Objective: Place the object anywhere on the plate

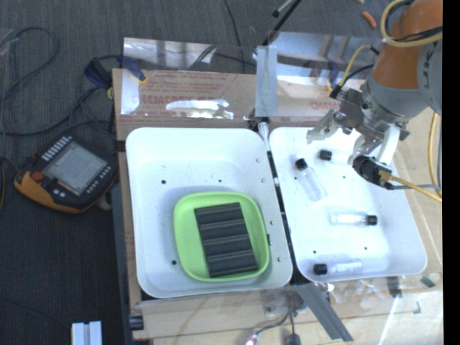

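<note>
**Gripper above right bin, nothing held**

We see the gripper (343,136) at upper right, fingers spread, nothing between them. Clear vials (309,180) lie in the right bin (402,250). The green plate (184,225) sits lower centre, bearing a dark ribbed block (226,239).

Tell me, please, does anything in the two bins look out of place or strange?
One thing stands out: the square green plate in the left white bin already carries a dark ribbed block. The small clear black-capped vials lie scattered at different angles in the right white bin.
</note>
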Robot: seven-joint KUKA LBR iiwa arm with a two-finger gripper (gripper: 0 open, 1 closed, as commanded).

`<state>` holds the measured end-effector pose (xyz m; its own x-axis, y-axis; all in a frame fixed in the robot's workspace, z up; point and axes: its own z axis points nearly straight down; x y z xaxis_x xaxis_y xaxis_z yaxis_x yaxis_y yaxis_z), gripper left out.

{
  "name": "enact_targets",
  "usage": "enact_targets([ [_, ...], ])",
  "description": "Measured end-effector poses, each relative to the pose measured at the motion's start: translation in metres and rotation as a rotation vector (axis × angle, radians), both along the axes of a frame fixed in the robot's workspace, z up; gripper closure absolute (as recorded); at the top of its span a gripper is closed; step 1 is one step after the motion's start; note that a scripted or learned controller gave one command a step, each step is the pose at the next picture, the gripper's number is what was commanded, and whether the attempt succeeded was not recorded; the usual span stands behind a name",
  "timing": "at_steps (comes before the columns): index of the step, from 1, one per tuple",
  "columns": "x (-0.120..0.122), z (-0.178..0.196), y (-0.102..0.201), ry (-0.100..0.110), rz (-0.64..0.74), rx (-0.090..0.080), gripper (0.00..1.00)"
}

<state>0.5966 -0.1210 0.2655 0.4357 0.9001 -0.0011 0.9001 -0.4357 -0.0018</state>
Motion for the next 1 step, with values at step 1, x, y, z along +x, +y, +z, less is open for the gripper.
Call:
enact_targets([
  [1,-0.0010,-0.0167,-0.0005,0.001,-0.029,-0.002,0.00],
])
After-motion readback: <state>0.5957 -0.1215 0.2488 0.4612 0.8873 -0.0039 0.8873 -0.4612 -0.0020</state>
